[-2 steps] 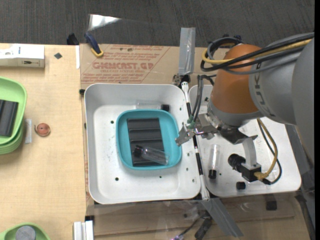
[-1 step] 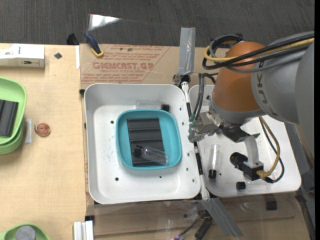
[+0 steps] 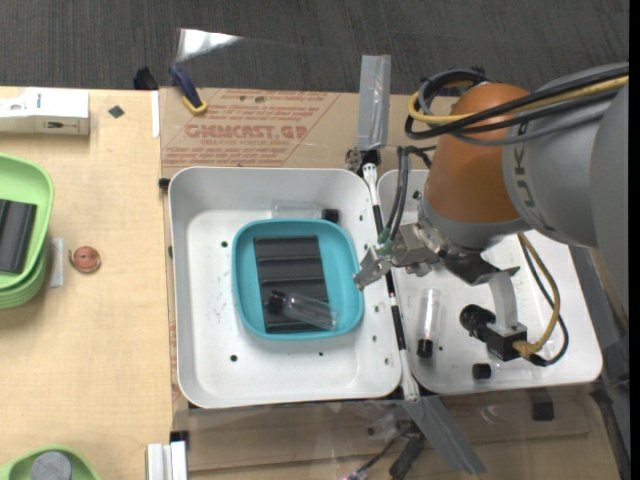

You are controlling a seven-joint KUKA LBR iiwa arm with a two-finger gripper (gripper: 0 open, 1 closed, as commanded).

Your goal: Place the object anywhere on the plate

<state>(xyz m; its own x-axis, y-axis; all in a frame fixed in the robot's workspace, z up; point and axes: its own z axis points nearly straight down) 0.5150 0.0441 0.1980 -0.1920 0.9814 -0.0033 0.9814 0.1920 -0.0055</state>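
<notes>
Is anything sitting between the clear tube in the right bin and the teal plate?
Only the bins' adjoining rims separate the clear tube from the teal plate. The plate already carries dark blocks and another clear piece.

Arm (image 3: 560, 158) hides right bin's (image 3: 585, 358) upper part.

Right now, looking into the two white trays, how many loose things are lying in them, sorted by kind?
Teal plate: 1
Clear tubes with black caps: 2, one on the plate, one in the right tray
Total: 3
</notes>
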